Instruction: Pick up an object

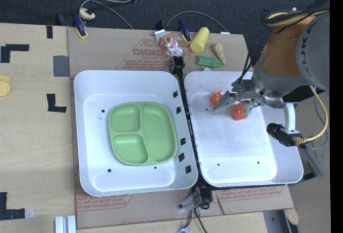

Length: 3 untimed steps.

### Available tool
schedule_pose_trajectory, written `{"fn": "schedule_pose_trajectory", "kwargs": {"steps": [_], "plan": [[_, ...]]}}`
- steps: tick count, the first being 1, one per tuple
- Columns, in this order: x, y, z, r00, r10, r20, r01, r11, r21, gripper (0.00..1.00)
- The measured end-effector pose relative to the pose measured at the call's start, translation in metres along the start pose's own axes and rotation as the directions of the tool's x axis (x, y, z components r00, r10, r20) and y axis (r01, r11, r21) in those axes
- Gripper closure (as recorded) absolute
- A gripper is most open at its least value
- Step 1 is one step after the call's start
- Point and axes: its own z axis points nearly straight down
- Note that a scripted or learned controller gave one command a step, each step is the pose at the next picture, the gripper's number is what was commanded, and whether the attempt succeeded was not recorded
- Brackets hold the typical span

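The gripper (231,100) sits low over the right bin (241,162), and I can't tell if it's open or closed. Two small orange-red pieces lie beside it, one (215,98) at its tip, the other (239,113) just below. A green plate (142,133) sits in the left bin (88,119).

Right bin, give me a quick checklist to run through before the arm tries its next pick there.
1. Targets present: two orange-red pieces, one and another, lie in the right bin: ok.
2. Tool over that bin, near both pieces: ok.
3. Piece held in tool: cannot tell.
4. Pieces apart from each other: ok.
5. Green plate sits in the left bin, out of the way: ok.
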Motion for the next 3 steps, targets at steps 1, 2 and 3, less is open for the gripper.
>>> {"fn": "schedule_pose_trajectory", "kwargs": {"steps": [1,2,3], "plan": [[0.0033,0.0814,0.0969,1.0,-0.001,0.002,0.001,1.0,-0.009,0.0],[0.0032,0.0809,0.0876,1.0,-0.002,0.003,0.002,1.0,-0.007,1.0],[0.0032,0.081,0.0877,1.0,-0.002,0.003,0.002,1.0,-0.007,0.0]]}}
